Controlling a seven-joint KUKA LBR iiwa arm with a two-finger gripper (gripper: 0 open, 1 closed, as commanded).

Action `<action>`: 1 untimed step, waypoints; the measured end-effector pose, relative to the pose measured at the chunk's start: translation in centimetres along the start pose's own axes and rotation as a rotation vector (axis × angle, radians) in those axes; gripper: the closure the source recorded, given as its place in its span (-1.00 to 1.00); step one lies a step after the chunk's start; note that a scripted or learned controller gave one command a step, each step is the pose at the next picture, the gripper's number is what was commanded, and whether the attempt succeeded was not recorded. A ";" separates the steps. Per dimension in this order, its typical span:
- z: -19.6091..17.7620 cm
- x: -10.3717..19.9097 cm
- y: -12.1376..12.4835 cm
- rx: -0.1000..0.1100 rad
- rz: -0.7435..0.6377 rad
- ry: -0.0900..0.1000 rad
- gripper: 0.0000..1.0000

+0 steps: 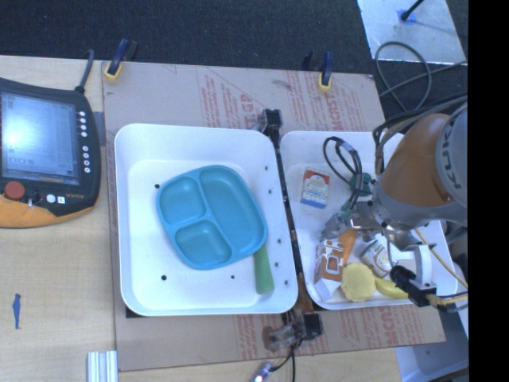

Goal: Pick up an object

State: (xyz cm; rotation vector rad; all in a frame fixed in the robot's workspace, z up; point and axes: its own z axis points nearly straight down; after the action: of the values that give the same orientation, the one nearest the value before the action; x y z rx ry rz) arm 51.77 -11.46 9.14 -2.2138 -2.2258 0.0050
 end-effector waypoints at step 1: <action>-1.0 -0.1 0.0 0.001 -0.003 -0.002 1.00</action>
State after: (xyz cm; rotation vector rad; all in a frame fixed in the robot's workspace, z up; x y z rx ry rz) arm 51.81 -11.56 10.15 -2.2103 -2.2297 0.0084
